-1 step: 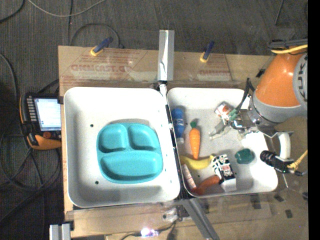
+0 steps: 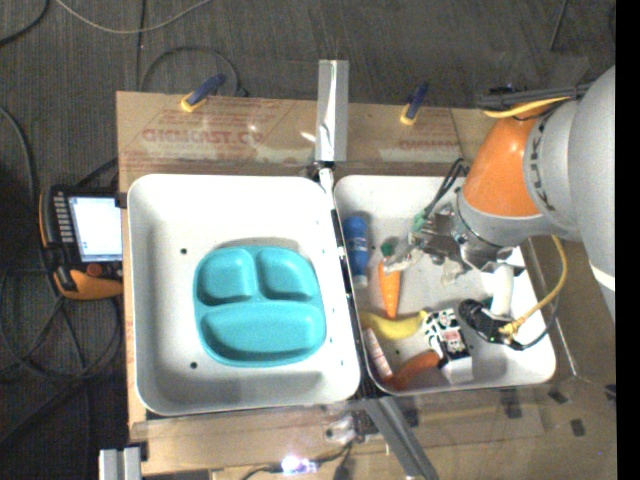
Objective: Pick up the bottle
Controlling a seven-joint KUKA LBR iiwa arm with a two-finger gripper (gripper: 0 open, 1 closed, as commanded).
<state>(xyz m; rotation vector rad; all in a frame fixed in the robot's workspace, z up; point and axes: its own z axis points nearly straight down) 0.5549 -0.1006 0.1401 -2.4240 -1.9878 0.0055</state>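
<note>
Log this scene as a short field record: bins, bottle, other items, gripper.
left bin: holds a teal divided tray
right bin: holds the bottle and toy food
bottle: blue, lying along the right bin's left wall
carrot: orange, right of the bottle
banana: yellow, below the carrot
gripper: over the right bin, right of the bottle, above the carrot; nothing seen between its fingers
task status: bottle not yet picked up
</note>
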